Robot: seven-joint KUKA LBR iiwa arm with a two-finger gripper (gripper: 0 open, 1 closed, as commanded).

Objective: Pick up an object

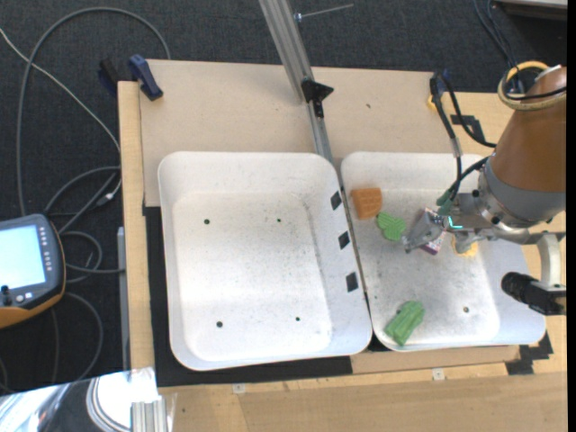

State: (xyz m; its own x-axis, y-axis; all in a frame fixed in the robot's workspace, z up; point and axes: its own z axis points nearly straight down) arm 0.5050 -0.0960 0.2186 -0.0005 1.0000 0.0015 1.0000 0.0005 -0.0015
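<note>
- I see the gripper (423,235) low over the right bin (450,327), near its middle.
- I cannot tell how its claw stands from up here.
- A small green piece (391,227) lies just left of the gripper, an orange block (365,202) beyond it toward the bin's upper left corner.
- A larger green object (405,321) rests by the bin's near rim.
- The left bin (180,174) sits beside the right bin.

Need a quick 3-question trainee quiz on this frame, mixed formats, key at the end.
1. True or false: the orange block lies in the left bin.
2. How many green objects lie in the right bin?
3. The gripper is nearest which? A) green piece by the orange block B) green piece at the bin's near edge C) blue clamp

Key: 1 false; 2 two; 3 A
</note>
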